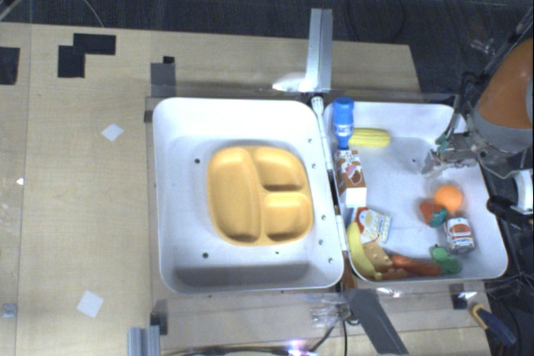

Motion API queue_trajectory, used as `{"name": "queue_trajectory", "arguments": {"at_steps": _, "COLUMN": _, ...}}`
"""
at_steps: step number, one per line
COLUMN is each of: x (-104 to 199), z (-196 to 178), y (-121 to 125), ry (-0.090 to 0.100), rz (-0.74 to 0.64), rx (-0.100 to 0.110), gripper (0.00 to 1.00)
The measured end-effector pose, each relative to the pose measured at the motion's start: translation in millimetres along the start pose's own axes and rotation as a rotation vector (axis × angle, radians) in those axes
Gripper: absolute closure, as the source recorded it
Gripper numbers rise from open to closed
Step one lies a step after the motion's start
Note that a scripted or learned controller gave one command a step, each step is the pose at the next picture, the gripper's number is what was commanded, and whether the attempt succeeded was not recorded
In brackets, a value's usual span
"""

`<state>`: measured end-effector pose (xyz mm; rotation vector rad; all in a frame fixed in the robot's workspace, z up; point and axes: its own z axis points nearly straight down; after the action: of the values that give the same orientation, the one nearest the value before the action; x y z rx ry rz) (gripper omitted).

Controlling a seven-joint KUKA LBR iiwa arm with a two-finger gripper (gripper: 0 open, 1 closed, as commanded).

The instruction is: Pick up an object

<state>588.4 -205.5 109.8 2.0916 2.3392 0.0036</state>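
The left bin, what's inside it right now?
Inside the left bin sits one yellow tray with three compartments, lying flat near the middle. The bin floor directly under the tray is covered, so anything beneath it can't be seen.

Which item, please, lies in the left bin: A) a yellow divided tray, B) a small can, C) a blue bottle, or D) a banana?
A: the yellow divided tray sits in the middle of the left bin, while the banana, blue bottle and can all lie in the right bin.
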Motion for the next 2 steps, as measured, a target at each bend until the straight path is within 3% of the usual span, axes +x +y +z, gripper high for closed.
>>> {"name": "queue_trajectory", "arguments": {"at_steps": 1, "x": 0, "z": -1, "y": 1, "ry": -0.001, "rz": -0.001, "rx": -0.002, "gripper": 0.0}}
{"name": "queue_trajectory", "arguments": {"at_steps": 2, "x": -1, "z": 22, "y": 13, "ry": -0.001, "rz": 0.094, "rx": -0.003, "gripper": 0.0}}
